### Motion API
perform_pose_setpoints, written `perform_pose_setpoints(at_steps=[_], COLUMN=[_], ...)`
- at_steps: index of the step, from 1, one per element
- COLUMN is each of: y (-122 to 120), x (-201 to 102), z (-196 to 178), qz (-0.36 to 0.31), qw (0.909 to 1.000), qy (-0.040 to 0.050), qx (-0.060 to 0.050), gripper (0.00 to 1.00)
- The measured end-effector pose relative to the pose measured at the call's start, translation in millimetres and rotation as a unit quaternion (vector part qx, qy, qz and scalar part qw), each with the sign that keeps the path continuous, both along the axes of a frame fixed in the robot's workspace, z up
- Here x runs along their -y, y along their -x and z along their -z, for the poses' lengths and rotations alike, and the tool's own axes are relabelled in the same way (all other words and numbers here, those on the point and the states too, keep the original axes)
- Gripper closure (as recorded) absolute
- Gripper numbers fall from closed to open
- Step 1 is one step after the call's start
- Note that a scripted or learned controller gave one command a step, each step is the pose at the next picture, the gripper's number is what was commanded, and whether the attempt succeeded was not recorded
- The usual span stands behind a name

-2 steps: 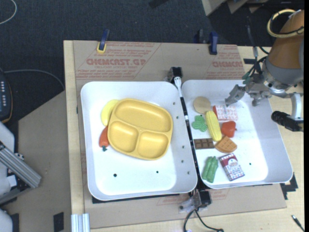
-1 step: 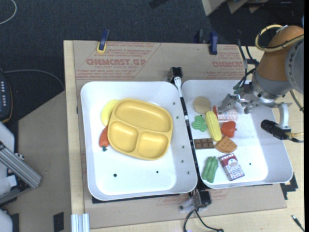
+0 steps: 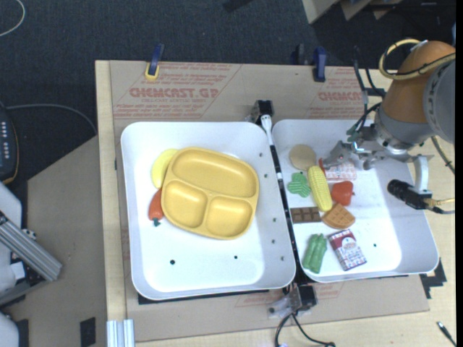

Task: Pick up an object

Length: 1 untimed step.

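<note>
The right bin (image 3: 405, 244) holds several toy foods: a tan round cookie (image 3: 302, 155), a green leafy piece (image 3: 298, 185), a corn cob (image 3: 319, 187), a red tomato (image 3: 343, 191), a chocolate bar (image 3: 304, 214), an orange waffle piece (image 3: 338, 217), a green pickle (image 3: 315, 252) and a red box (image 3: 347, 250). My gripper (image 3: 352, 155) hangs low over the bin's upper middle. It is just above a pink-and-white packet (image 3: 340, 171), which it partly hides. I cannot tell whether it touches the packet.
The left bin (image 3: 202, 273) carries a yellow divided plate (image 3: 210, 192), with a yellow banana (image 3: 162, 167) and a red-orange pepper (image 3: 155, 207) tucked at its left side. A black fitting with a cable (image 3: 409, 194) lies over the right bin's right part.
</note>
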<state>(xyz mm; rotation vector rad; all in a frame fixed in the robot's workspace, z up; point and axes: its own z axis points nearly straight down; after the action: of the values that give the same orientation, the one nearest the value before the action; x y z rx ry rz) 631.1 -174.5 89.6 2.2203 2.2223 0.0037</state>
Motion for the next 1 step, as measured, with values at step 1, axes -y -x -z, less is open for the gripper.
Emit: perform_pose_setpoints(at_steps=[1], y=[-3.3], x=[2.3], z=[-14.7], qz=[0.000], qw=[1.0000], qy=[0.0046], qx=[0.008], gripper=[1.00])
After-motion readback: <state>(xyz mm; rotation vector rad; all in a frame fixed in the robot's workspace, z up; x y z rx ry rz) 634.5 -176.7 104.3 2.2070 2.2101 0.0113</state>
